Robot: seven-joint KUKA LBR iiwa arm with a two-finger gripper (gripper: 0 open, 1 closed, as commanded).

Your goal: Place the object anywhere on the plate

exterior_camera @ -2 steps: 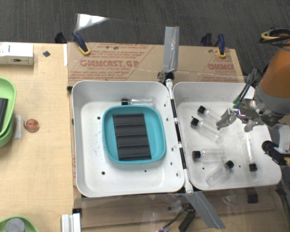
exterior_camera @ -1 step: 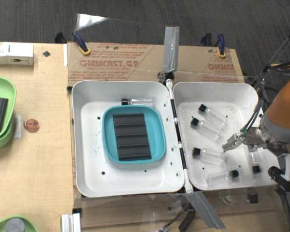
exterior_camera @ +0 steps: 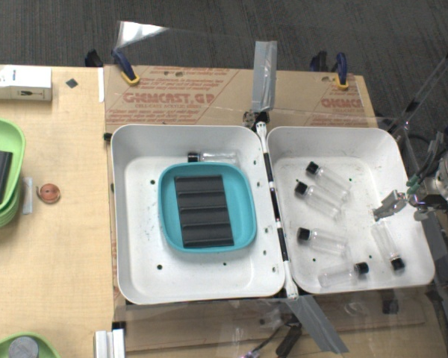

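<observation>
A teal square plate (exterior_camera: 243, 200) with a black ridged insert (exterior_camera: 202, 211) lies in the left bin (exterior_camera: 134, 222). One clear vial with a black cap (exterior_camera: 213, 156) lies just behind the plate, against the bin's back wall. Several more clear vials with black caps lie scattered in the right bin (exterior_camera: 358, 146), among them one (exterior_camera: 327, 176) near the back and one (exterior_camera: 387, 245) at the front right. My gripper (exterior_camera: 387, 207) reaches in over the right bin's right side, just above that front-right vial. I see nothing held in it.
A cardboard sheet (exterior_camera: 231, 92) is clamped behind the bins. On the wooden bench at left are a green tray (exterior_camera: 7, 144), a white box (exterior_camera: 19, 84) and a small orange disc (exterior_camera: 49, 193). Cables hang by the right bin's edge.
</observation>
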